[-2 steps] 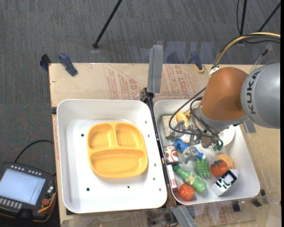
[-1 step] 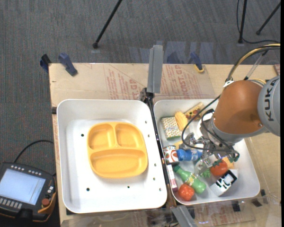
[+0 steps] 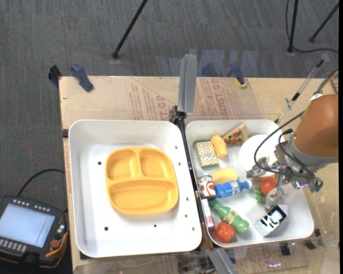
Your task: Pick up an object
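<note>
My gripper [image 3: 279, 182] hangs low over the right side of the right bin [image 3: 306, 224], below the orange wrist band. A red tomato-like toy [image 3: 267, 185] lies right at its left edge, partly covered by it, with a small green piece [image 3: 258, 195] beside it. Just in front of the gripper lies a black-and-white object [image 3: 272, 218]. To its left lie a blue bottle [image 3: 231, 188], a yellow toy [image 3: 224, 175] and a red can [image 3: 205, 186]. I see nothing lifted off the bin floor.
The right bin also holds a white plate [image 3: 252, 148], a pizza slice [image 3: 235, 135], corn [image 3: 219, 146], a cracker box [image 3: 206, 153], a green bottle [image 3: 228, 214] and a red fruit [image 3: 224, 231]. The left bin [image 3: 86, 153] holds a yellow divided tray [image 3: 142, 180].
</note>
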Robot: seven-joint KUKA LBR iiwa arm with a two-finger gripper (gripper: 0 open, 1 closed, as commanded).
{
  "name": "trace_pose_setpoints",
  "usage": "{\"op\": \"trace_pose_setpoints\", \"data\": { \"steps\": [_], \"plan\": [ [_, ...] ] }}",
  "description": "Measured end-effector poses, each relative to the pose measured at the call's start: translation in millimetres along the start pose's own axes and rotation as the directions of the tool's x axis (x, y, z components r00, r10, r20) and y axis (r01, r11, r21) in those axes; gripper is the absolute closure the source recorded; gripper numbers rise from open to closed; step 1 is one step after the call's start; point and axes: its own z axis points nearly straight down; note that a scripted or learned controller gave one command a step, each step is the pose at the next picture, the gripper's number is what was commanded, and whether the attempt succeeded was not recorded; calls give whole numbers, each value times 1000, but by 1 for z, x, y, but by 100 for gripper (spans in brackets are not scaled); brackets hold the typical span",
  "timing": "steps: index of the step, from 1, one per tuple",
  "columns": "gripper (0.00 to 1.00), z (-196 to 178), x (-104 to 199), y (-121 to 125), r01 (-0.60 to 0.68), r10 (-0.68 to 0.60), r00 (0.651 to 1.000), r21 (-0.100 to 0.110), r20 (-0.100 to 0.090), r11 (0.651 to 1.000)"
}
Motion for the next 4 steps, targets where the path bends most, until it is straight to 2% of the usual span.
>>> {"op": "trace_pose_setpoints", "data": {
  "steps": [1,2,3,4],
  "plan": [
    [100,-9,-1,3,1,-1,1000,-6,-1,1000],
    [100,-18,-2,4,2,-2,1000,-7,1,1000],
    [100,-59,-40,24,-41,41,999,-1,4,999],
    [100,0,42,17,-151,151,989,-3,-3,989]
  ]
}}
